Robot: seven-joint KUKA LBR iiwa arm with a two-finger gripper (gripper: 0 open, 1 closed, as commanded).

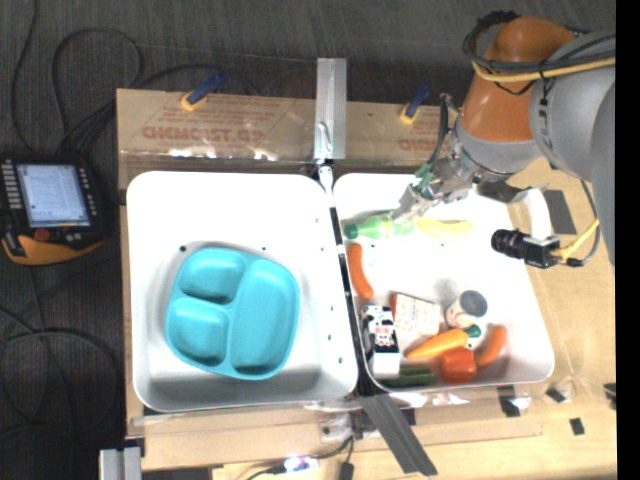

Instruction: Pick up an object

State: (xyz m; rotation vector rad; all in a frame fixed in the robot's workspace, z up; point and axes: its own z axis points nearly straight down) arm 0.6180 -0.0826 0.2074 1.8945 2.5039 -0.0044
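Green bottle (378, 228) lies just left of and below the gripper (418, 197), near the right bin's (520, 298) far-left corner; whether the jaws are wide or narrow I cannot tell. A banana (445, 228) sits just below them. Farther down lie a carrot (358, 271), a box (416, 315) and a red pepper (458, 364). Well left, the other bin (150, 218) holds a blue tray (232, 311). Beyond it, a tablet (48, 200) rests on dark carpet (250, 18).
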